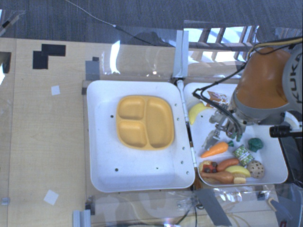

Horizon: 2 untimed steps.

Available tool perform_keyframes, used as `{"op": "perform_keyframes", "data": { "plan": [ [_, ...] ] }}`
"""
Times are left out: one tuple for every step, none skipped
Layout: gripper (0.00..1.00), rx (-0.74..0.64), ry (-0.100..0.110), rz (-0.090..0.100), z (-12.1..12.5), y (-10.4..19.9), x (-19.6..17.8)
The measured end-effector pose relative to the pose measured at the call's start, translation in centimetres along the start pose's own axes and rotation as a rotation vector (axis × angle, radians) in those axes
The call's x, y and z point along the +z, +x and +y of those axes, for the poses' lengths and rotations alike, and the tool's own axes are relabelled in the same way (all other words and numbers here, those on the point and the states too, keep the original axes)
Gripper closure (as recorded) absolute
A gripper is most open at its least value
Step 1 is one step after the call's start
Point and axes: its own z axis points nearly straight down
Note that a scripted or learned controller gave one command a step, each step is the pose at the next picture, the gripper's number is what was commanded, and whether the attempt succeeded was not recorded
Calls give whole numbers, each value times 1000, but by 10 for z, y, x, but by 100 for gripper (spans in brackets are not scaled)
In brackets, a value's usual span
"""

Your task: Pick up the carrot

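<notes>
The setting is a robotics laboratory test cell, not a home or shop. A pale wooden bench top (42,141) carries two shallow white plastic bins (142,174) mounted side by side at frame centre and right. Black square marker patches (47,56), possibly calibration targets, sit on the bench at upper left. A grey industrial arm with an orange band (265,79) enters from the right, trailing black cables (213,86). Clear plastic guard panels (142,58) stand behind the bins. Grey carpet flooring (142,6) fills the top of the frame. The right bin holds plastic toy food pieces (227,169).
</notes>
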Motion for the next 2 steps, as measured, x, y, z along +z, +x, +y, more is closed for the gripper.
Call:
{"op": "perform_keyframes", "data": {
  "plan": [
    [0, 161, -10, -9, -34, -13, 92],
    [100, 157, -11, -18, -32, -15, 83]
  ]
}}
